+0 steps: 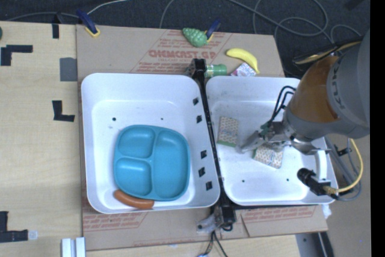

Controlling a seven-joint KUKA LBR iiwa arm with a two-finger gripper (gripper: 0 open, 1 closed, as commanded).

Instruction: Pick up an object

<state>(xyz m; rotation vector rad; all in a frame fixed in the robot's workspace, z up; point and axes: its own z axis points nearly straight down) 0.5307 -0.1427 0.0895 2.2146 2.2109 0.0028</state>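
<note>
Two white bins sit side by side on a brown cardboard sheet [168, 57]. The left bin [99, 93] holds a blue plate [150, 161] with three sections, and an orange sausage [133, 200] lies just by the plate's bottom edge, touching it or nearly so. The sausage's long side runs left to right, tipped down a little at the right.

The right bin [252, 189] has two small patterned squares in it. One patterned pad [228, 130] lies near the bin's left wall, with its long side running up and down. The other patterned pad [269, 156] lies to the right and lower, tilted, just under the gripper [249, 141]. The grey arm [337, 93] with the orange band reaches in from the right, and the gripper points left, low over the bin floor between the two pads. I cannot tell how its tips are set, or whether it grips anything.

Above the bins, on the cardboard, lie a yellow banana [243, 59], a green toy [195, 37] and a small green bottle [215, 70].
</note>
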